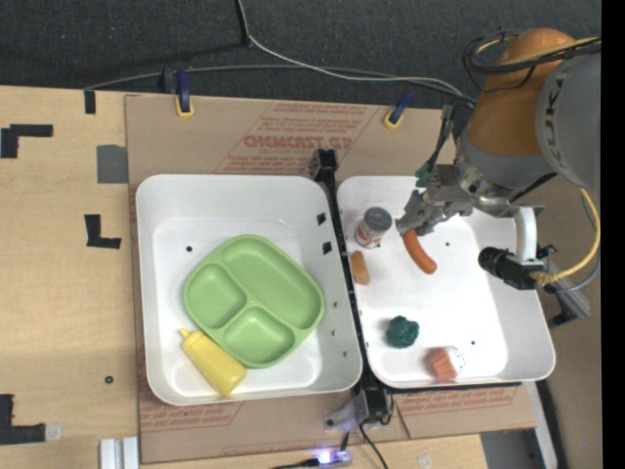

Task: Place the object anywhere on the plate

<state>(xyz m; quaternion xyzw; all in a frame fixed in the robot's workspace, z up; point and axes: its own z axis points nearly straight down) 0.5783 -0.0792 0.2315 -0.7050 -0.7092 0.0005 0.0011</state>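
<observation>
Nearest, in the left bin point(156, 262), a yellow bottle point(211, 362) touches the green plate point(254, 301). In the right bin point(518, 360) lie an orange block point(444, 362), a green lump point(401, 331) and a small jar point(372, 227). Farther back, the hand point(418, 225) pinches the top end of the sausage point(420, 251).

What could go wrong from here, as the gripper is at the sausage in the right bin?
The gripper is at the upper end of the sausage, so an end grasp may slip. The small jar stands close beside it and could be knocked over. The yellow bottle lies against the green plate, so a low drop there might hit it.
</observation>
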